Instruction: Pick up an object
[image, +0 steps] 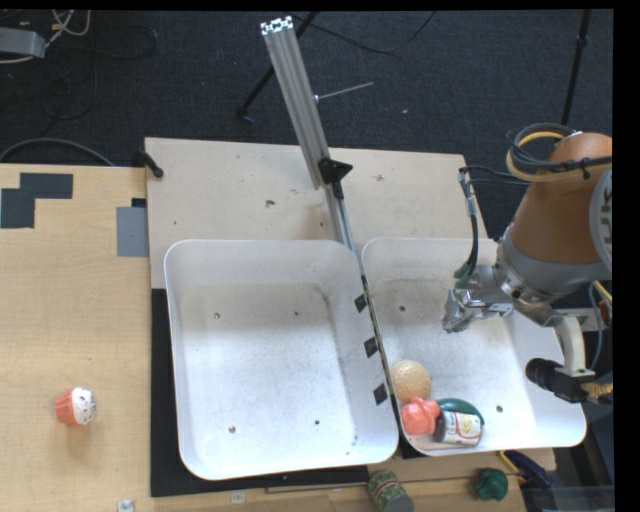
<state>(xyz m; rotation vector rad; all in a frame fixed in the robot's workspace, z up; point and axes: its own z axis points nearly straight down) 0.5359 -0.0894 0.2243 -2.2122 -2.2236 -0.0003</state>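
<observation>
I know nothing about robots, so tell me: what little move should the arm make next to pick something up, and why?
Probably slide the gripper toward the near end of the right bin, over the tan ball. The gripper sits above bare bin floor, while the things to grab, the ball, a red toy and a small bottle, cluster in the bin's near corner.

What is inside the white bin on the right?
In the right bin lie a tan ball, a red toy and a green-capped bottle, huddled at its near edge. The end effector hangs above its middle. Anything beneath the arm is hidden.
</observation>
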